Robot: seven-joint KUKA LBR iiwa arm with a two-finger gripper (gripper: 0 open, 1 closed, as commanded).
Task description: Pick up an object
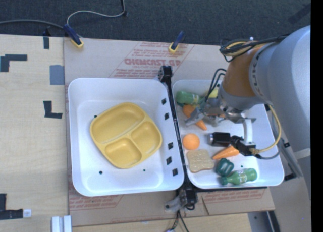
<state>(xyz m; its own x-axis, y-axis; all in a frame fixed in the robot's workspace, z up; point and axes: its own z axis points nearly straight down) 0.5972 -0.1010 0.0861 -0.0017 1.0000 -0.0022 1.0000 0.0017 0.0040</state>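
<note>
The pick is at its reaching stage, and nothing in the view shows that it is done. The grey arm with the orange band (242,79) leans in over the right shallow white bin (275,173), and its tool (199,117) sits low in the upper left part of that bin, among the toy food.

A small orange wedge-shaped piece (201,124) lies right at the tip of the tool, touching it or nearly so, and looks the likeliest target. Whether it is actually gripped cannot be told. The tool's metal parts overlap from this angle, so how far open it is cannot be judged either.

Just beside the tool lie a green toy vegetable (189,97) and a second small orange piece (187,109). Lower in the bin rest:
- an orange ball (191,141)
- a tan slice of toy bread (200,160)
- an orange toy carrot (225,152)
- a dark green chunk (223,166)
- a light green bottle-shaped toy (240,176)

All of these seem to lie flat on the bin floor. The left shallow white bin (81,175) holds a yellow divided plastic plate (126,135).

What appears to be left is a secure hold on one item and a lift clear of the bin.
</note>
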